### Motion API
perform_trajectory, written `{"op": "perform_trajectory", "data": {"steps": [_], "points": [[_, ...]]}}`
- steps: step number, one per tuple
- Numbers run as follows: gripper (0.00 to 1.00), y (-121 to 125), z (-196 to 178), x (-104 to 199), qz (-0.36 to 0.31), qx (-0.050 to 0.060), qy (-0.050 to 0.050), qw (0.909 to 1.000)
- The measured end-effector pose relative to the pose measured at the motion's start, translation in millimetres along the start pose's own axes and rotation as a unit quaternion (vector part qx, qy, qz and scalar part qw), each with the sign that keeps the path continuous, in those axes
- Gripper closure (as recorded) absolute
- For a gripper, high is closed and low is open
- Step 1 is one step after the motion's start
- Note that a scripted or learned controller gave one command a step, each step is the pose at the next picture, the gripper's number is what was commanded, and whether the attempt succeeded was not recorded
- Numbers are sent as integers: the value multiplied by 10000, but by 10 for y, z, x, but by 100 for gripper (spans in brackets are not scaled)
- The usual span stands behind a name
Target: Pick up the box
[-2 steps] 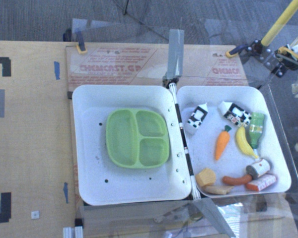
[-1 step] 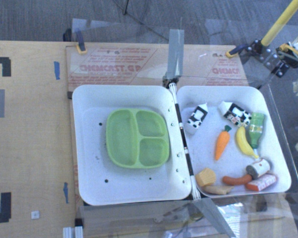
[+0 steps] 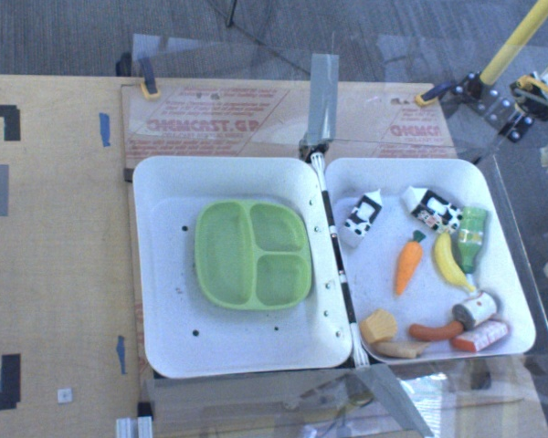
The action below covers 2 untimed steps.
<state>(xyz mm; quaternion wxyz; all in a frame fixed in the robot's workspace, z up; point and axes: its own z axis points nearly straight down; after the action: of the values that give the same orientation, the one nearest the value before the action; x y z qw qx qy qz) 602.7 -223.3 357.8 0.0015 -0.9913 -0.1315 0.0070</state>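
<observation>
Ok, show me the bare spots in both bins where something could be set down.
Left bin: a bare floor strip all round the green plate. Right bin: open floor between carrot and left wall, above the cheese. Its bottom right corner is crowded.

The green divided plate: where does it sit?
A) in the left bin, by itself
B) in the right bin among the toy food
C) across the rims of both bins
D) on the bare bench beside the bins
A: the green divided plate lies flat inside the left bin, while the carrot and banana lie in the right bin.
</observation>
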Motion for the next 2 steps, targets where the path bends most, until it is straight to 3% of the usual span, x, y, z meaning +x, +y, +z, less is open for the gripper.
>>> {"op": "perform_trajectory", "data": {"steps": [2], "points": [[100, 2, -134, 47, -34, 14, -47, 10000]]}}
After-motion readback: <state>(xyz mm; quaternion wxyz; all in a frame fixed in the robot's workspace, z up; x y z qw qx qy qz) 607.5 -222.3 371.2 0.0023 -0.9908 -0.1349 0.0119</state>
